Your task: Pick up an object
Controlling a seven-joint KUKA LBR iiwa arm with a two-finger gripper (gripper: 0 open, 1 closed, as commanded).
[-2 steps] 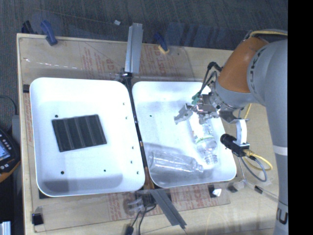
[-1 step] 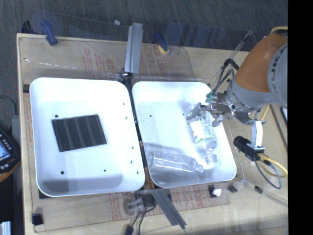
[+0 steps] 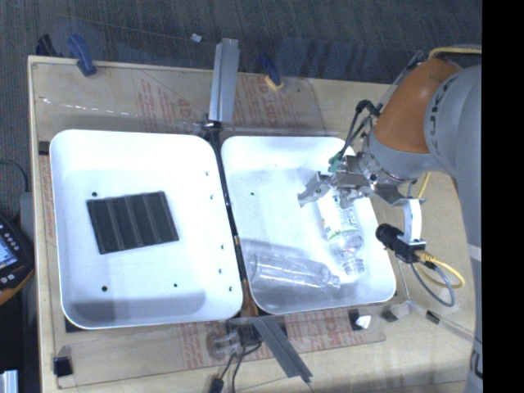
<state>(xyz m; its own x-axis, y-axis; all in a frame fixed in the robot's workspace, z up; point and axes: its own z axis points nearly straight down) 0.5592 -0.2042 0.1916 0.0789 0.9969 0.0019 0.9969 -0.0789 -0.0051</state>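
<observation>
We see bright, even overhead light. The two shallow white plastic bins [image 3: 135, 150] glare nearly to washout. Soft shadow lies left of the two-finger metal gripper [image 3: 340, 188]. Overall focus is slightly soft; the clear plastic bottles [image 3: 344, 236] below it blur into the white.

A robotics lab, by the look of it: a plywood bench [image 3: 270, 97] on grey carpet [image 3: 246, 6], blue clamps [image 3: 82, 56] along its edge, two white bins [image 3: 131, 142], loose cables [image 3: 434, 273], a handheld controller [image 3: 12, 256].
</observation>
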